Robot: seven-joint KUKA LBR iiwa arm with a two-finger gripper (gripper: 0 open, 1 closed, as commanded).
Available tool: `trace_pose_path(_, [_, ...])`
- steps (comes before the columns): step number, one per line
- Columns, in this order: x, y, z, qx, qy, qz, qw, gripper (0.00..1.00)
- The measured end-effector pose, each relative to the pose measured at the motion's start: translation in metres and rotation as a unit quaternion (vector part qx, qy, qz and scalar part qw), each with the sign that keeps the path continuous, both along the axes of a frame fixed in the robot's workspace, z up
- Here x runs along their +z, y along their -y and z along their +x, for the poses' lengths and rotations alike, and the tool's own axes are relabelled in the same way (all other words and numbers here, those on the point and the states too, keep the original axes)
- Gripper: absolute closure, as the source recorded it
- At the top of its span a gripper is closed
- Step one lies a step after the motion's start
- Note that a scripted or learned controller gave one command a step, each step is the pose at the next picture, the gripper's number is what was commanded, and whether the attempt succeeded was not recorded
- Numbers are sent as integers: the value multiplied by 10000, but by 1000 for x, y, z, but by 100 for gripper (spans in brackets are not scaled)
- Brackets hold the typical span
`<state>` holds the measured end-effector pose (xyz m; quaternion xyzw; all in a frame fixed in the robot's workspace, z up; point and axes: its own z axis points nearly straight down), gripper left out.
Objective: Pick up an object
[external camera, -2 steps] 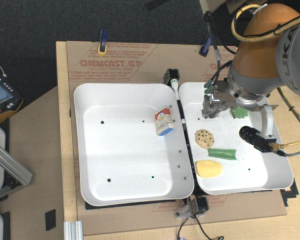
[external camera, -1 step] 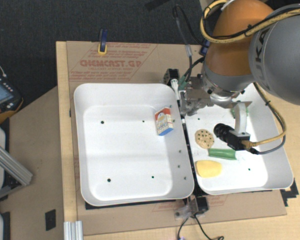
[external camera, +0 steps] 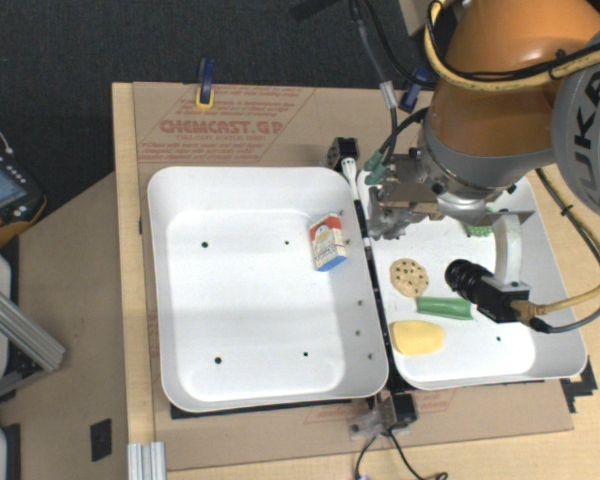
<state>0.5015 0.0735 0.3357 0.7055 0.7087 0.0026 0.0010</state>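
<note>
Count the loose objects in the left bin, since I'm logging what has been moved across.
1: a small carton lies near the left bin's right wall, toward its far end. No part of this bin is covered.

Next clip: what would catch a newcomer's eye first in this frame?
The big orange-banded arm looms over the right bin, at the top right of the view. Below it lie a cookie, a green stick and a yellow lump. The left bin holds a small carton near its right wall.
</note>
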Motion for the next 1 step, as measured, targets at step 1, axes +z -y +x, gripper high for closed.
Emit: trace_pose_path(1, [50,-59,1,9,6,2,10000,100])
